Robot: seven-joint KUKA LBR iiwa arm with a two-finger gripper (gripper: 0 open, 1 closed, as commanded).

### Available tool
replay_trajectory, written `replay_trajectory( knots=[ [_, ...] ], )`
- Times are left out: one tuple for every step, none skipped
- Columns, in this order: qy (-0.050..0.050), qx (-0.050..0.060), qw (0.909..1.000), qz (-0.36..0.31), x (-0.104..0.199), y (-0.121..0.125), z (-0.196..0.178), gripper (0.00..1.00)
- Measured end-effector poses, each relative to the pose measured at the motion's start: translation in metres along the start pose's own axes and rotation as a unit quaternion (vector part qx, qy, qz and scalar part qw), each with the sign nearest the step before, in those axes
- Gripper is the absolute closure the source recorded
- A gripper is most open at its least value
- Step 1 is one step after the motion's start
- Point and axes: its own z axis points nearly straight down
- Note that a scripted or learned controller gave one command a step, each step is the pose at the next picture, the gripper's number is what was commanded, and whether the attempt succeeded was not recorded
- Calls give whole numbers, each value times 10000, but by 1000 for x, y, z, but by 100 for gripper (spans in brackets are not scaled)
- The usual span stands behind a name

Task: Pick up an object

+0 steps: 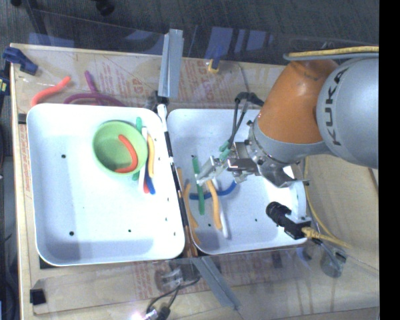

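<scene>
Arm (333, 112) sits closest to the lens: smooth grey shell, glossy orange band, bulky rounded joint covering the right bin's upper right corner. Gripper (217, 167) pokes out to the left of the wrist, low over the right bin (253, 235); metal fingers look slightly spread, nothing visibly between them, though the tips are small and partly lost in clutter.

Right bin: shallow white plastic, rounded corners. Under and just beside the gripper lies a tangle of thin sticks: green stick (199, 185) roughly upright along the bin's left half, orange stick (215, 209) slanting beside it, a blue curved piece (227, 189) near the wrist. All slim, smooth, plastic-looking. Black cylindrical part (283, 219) hangs off the wrist side, with a yellow cable below it.

Left bin (67, 232): same white tray. Green bowl (119, 147), round, matte, sits in its upper right, with a curved orange piece (128, 155) inside. Green, yellow and blue sticks lie just beside the bowl's right rim, near the bin wall.

Bench (107, 79) is pale wood, scuffed; pink and orange flexible strips lie above the left bin.
</scene>
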Motion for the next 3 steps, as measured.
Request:
replay_trajectory(
  knots=[
    [-4, -6, 9984, -561, -58, 8, 97, 0],
    [-29, -34, 9997, -255, -48, 49, 148, 0],
    [-37, -22, 9996, -281, -48, 49, 139, 100]
  ],
)
